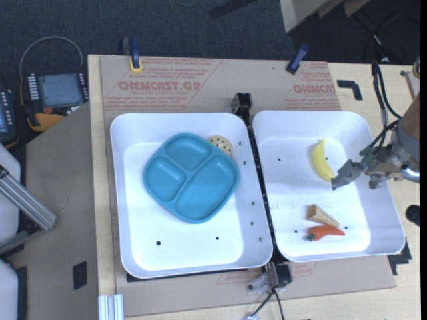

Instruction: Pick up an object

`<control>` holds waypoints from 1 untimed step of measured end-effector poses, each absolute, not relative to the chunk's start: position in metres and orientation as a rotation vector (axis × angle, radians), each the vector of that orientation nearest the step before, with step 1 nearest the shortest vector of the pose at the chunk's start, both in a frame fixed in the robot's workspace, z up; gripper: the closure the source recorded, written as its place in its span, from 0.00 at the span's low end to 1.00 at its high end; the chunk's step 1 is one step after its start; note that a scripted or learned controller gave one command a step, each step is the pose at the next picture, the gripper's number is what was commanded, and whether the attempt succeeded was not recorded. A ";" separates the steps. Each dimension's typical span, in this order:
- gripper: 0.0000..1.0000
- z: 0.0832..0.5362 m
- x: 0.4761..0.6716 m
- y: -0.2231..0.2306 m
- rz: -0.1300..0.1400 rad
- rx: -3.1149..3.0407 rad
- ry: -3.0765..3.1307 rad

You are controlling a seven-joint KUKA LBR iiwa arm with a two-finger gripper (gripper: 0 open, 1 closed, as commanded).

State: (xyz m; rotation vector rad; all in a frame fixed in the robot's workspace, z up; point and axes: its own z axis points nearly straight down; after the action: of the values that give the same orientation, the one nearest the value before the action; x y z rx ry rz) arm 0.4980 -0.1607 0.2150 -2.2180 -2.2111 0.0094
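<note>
You saw the gripper [361, 175] hang over the right bin [287, 129], its two dark fingers [343, 177] spread apart with nothing between them. The nearer finger pointed toward the banana [321, 159], stopping just beside that fruit's lower tip without clearly touching it. The banana itself lay curved in the upper middle of the right bin, yellow against the white floor.

Below the banana, in the same bin, a tan wedge of bread [321, 213] rested on the floor, and a red chili pepper [325, 233] lay just beneath the wedge, close to or touching it. Both sat well apart from the gripper.

To the left of the banana, across the divide between the bins, the left bin [137, 245] held a blue divided plate [192, 177] with three compartments, turned at an angle. A round cookie [219, 143] peeked out from behind the plate's upper right rim, on the side nearest the banana.

The grey arm [408, 135] came in from the right of the banana, past the right bin's far wall.
</note>
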 end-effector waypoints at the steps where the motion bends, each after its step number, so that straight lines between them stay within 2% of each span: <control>1: 0.00 0.220 0.501 -0.161 0.000 -2.221 -2.221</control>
State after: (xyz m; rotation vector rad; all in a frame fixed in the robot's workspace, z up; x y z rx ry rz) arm 0.5005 -0.1605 0.2198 -2.2210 -2.2210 0.0005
